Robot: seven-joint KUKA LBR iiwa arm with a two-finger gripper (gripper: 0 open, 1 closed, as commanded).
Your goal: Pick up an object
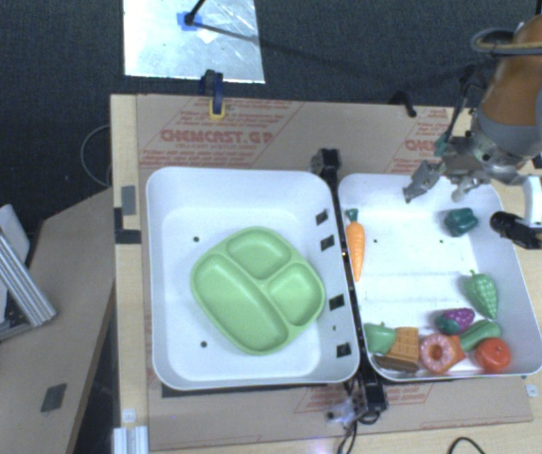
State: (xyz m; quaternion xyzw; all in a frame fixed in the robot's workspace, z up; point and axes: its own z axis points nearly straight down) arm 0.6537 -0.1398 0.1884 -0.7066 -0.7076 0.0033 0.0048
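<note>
On the bench before you stood two white bins side by side; the left bin (171, 253) bore a green divided plate (256, 289); the right bin (403, 253) held toy foods: an orange carrot (354, 242) against its left wall, a dark green piece (460, 221) near the far right, a cluster along the near edge including a doughnut (438, 352) and tomato (493, 353); your gripper (441, 185) hovered over the far edge, fingers spread apart, grasping nothing.
</note>
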